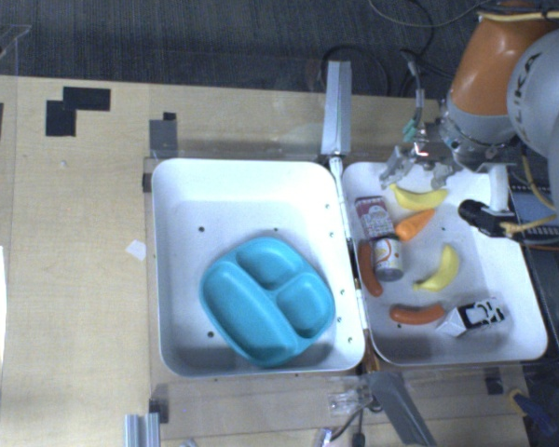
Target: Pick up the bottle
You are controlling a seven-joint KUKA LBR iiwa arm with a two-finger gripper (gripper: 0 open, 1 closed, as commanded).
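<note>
Yellow bananas (419, 196), carrot (415, 223) and can (386, 257) crowd the right bin (522, 333).

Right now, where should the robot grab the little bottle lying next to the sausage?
Probably around the label-wrapped middle of the bottle, coming straight down from above. It lies on its side in the right bin, so its round body faces up. The sausage crowds its left side, leaving little room there.

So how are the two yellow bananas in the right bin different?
The upper banana lies mostly sideways, just under the end effector, touching the carrot. The lower banana lies more upright, apart from the carrot, in the bin's middle. Both are yellow, curved, and in the right bin.
</note>
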